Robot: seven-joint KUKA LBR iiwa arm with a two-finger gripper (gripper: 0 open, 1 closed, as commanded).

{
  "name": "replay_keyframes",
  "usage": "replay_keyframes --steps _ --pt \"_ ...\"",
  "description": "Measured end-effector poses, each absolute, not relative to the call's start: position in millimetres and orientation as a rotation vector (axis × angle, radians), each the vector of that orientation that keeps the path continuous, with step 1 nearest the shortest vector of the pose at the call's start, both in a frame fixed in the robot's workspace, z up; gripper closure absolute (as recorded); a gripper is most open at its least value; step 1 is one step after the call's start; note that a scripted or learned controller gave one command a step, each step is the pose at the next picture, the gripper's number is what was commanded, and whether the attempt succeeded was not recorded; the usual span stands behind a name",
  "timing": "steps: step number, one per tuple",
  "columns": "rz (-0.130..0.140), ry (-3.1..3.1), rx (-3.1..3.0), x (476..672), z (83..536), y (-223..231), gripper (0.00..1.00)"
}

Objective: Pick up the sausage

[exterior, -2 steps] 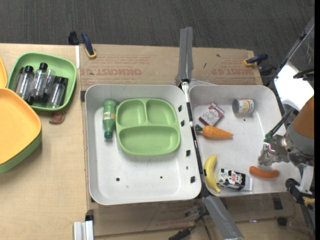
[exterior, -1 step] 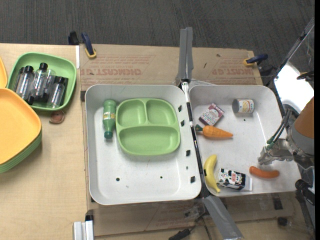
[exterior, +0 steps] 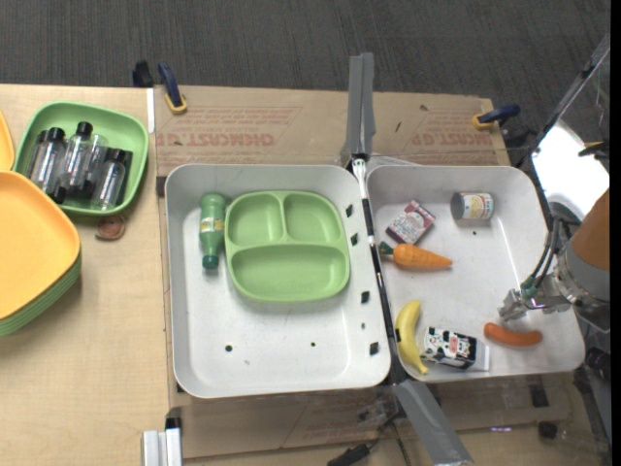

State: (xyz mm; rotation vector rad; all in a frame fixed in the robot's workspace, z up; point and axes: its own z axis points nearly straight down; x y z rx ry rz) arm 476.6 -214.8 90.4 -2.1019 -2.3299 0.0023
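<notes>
Carrot [exterior: 421, 256], banana [exterior: 409, 335], green tray [exterior: 287, 246]

Arm [exterior: 594, 250] cropped at right edge

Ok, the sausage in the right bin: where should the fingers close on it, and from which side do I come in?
Grip the sausage at its middle, across the narrow width. It lies flat and lengthwise left to right near the right bin's front edge, so coming straight down from above probably suits best. The gripper sits just above its left end; the carton lies apart to the left, leaving room.
</notes>
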Motion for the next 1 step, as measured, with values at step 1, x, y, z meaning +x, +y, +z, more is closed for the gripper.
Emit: replay_keyframes --steps 1 --pt "0.002 -2.594 -1.768 476.8 90.4 -221.7 1.00"
